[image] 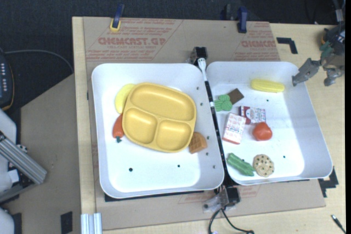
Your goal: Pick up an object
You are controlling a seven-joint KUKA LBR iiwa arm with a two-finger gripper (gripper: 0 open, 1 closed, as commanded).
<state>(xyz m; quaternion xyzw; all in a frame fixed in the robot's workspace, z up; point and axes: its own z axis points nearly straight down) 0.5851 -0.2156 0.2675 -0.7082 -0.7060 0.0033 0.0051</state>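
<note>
My gripper hovers at the right bin's far right edge, fingers spread open with nothing between them. In that bin lie a yellow corn-like piece, a green piece beside a brown square, a red-and-white packet, a white carton, a red tomato, a green pod and a chip cookie. The yellow piece is the nearest to the gripper, to its left and slightly nearer the camera.
The left bin holds a yellow divided plate, with a yellow piece and a red-orange piece tucked at its left and a brown waffle piece at its right. Clamps stand at the bench's back.
</note>
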